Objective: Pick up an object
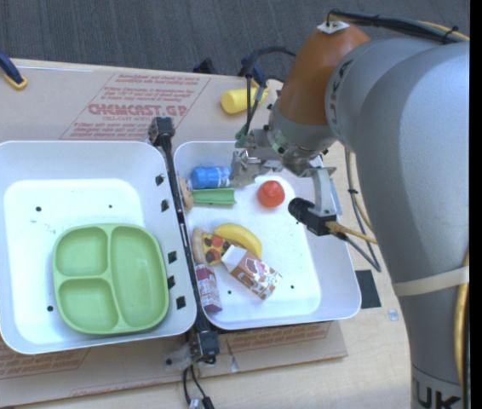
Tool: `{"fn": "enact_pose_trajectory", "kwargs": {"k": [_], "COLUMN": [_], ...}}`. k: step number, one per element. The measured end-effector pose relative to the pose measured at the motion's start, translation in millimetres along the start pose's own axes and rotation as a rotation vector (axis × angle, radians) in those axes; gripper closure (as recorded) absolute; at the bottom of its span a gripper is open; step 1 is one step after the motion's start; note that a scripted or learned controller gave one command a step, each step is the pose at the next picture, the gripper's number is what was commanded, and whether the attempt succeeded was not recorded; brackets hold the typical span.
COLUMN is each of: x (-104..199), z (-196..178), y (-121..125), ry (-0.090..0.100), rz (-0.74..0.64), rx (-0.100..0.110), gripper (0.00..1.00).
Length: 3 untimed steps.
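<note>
Green plastic plate (109, 278) with three sections lies in the left white bin (2, 228). In the right white bin (339, 288) are a blue can (209, 177), a green stick (211, 197), a yellow banana (239, 239), a small printed carton (253, 275) and a red ball (271, 193). The gripper (258, 162) hangs low between can and ball; I cannot tell its state. It should pick one toy, center over it, then go straight down.

My arm (369, 83) reaches over the right bin (330, 271), where a banana (239, 238) lies; a plate (109, 277) sits in the left bin (20, 186).
</note>
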<state>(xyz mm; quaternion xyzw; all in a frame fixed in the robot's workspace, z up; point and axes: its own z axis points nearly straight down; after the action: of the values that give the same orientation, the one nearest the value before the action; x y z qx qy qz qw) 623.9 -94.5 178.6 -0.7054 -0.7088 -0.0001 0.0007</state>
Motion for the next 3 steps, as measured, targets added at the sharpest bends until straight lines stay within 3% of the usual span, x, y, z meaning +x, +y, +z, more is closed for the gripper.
{"fn": "enact_pose_trajectory", "kwargs": {"k": [1,2,3], "x": [54,54,1], "z": [-13,-13,80], "y": [-93,-93,-69], "ry": [-0.001,-0.002,-0.006], "rz": [-0.004,-0.003,-0.002], "rx": [0.004,0.003,-0.011], "gripper": [1.0,0.0,0.0]}}
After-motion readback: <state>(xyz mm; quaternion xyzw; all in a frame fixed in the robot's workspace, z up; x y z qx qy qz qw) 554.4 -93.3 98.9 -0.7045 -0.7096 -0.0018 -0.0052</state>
